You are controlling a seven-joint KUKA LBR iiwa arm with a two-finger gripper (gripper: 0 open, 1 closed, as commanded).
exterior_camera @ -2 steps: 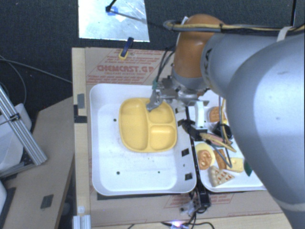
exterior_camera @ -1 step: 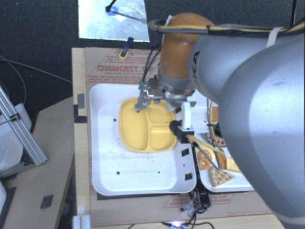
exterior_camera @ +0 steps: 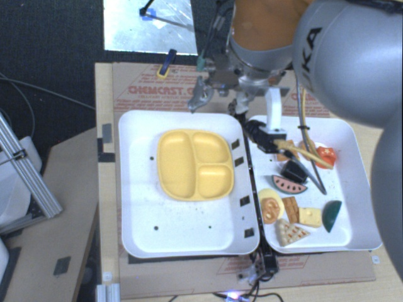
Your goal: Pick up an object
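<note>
- Where the two white bins meet, the grey arm (exterior_camera: 340,49) with its orange band (exterior_camera: 264,8) reaches in from the right, and its hand (exterior_camera: 217,96) hangs just past the far edge of the left bin (exterior_camera: 135,231), near that bin's far right corner.
- The hand's metal parts are crowded and blurred, so I cannot tell whether it is wide or narrow; nothing can be seen between them.
- The yellow divided plate (exterior_camera: 194,164) lies flat in the middle of the left bin, three compartments facing up, nearer the bin's far side than its near side.
- The right bin (exterior_camera: 352,140) touches the left bin along their shared wall and holds all the small things.
- A watermelon slice (exterior_camera: 289,184) sits just right of that shared wall, about level with the yellow divided plate.
- A red piece (exterior_camera: 326,155) lies further right of the plate, with a thin tan stick (exterior_camera: 305,146) crossing beside it.
- A dark green piece (exterior_camera: 332,212) rests near the right bin's near right corner.
- A yellow cheese block (exterior_camera: 309,216) and a brown cracker (exterior_camera: 291,207) lie side by side, just left of the dark green piece.
- A waffle wedge (exterior_camera: 290,233) lies closest to the right bin's near edge.
- Both bins rest on a cardboard sheet (exterior_camera: 145,83) on the table.
</note>
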